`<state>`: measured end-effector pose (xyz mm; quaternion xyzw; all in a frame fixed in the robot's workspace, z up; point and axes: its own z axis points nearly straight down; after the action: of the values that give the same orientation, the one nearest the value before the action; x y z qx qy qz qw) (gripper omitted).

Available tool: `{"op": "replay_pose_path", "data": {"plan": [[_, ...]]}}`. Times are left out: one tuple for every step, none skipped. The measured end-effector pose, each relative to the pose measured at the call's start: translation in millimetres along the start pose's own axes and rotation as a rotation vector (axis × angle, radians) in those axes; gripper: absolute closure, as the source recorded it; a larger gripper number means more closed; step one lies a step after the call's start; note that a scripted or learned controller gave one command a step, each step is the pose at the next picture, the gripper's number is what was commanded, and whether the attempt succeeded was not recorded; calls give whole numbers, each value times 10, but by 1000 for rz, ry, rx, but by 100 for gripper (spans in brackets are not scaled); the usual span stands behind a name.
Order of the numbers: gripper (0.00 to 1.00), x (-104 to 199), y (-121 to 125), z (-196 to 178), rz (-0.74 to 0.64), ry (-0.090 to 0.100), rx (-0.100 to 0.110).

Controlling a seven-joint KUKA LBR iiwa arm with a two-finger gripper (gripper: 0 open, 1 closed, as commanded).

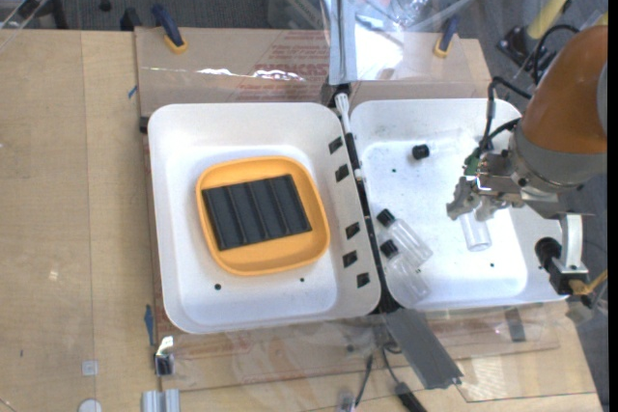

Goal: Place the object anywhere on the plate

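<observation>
Grey arm's claw hung over right white bin, fingers closed on small clear plastic cup; orange square plate w/ black ridged insert sat in left bin.

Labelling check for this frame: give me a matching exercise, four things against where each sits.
Things:
1. plate
2. gripper
3. small black object
4. clear plastic object

Places:
A. right bin, by the divider
B. left bin
C. over the right bin, right of centre
D. right bin, upper part

Pairs: 1-B, 2-C, 3-D, 4-A
</observation>
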<state>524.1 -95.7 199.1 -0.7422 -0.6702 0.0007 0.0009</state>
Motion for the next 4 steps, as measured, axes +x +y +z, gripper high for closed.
{"op": "replay_pose_path", "data": {"plan": [[100, 494, 465, 163, -76, -1, -1], [100, 759, 770, 159, -205, -2, -2], [100, 1013, 1036, 157, -329, -2, -3], [100, 1124, 1301, 59, -383, -2, -3]]}}
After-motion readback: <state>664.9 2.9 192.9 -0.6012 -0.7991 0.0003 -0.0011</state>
